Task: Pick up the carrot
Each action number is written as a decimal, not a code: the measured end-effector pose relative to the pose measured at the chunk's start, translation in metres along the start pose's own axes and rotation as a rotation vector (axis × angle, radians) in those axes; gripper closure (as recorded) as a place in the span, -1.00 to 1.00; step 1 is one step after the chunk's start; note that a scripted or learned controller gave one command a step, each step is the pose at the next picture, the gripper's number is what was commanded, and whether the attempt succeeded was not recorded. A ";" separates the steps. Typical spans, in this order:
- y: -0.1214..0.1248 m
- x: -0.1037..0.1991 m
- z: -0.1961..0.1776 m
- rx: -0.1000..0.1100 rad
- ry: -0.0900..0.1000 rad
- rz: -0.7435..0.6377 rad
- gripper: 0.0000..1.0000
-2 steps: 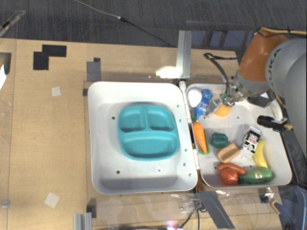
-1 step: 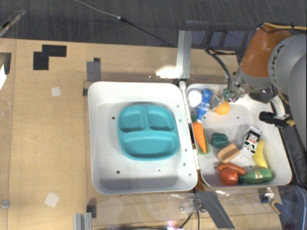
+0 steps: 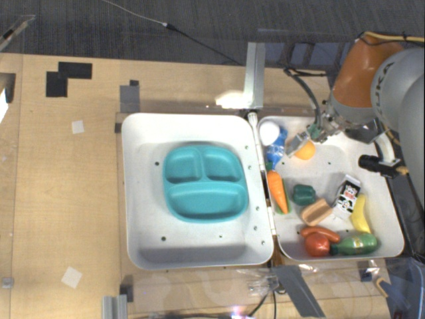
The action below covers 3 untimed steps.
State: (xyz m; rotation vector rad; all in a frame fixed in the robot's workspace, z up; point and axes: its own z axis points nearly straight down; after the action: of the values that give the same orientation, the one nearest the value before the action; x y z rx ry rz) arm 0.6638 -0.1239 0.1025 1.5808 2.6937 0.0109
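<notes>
Camera view from above the worktop [image 3: 60,198]: the carrot [image 3: 277,191] lies in the right bin [image 3: 392,211], hard against that bin's left wall, its thick end toward the back and its tip toward the front; nothing grips it. Just right of it sits a dark green block [image 3: 304,193]; nearer the front, a tan bread-like piece [image 3: 316,211], a red and orange vegetable [image 3: 318,239] and a green one [image 3: 355,244]; a banana [image 3: 360,214] and a small black-and-white carton [image 3: 347,197] lie toward the right wall. Behind the carrot stands a blue and white container [image 3: 272,141]. The end effector [image 3: 312,135] is at the back of the right bin, well apart from the carrot, directly beside a small orange-yellow piece [image 3: 305,150]; whether its fingers are apart or together I cannot tell. The grey arm [image 3: 398,85] with its orange band [image 3: 355,72] enters from the right. The left bin [image 3: 143,244] holds a teal divided tray [image 3: 202,181].
</notes>
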 end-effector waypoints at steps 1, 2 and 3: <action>0.004 0.012 0.016 0.011 0.007 0.215 -1.00; -0.036 0.052 0.013 0.009 0.000 0.145 -1.00; 0.000 0.031 0.015 0.027 0.011 0.230 -1.00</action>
State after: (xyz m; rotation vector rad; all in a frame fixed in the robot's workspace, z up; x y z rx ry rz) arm 0.6492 -0.0970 0.0870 1.8935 2.5140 -0.0132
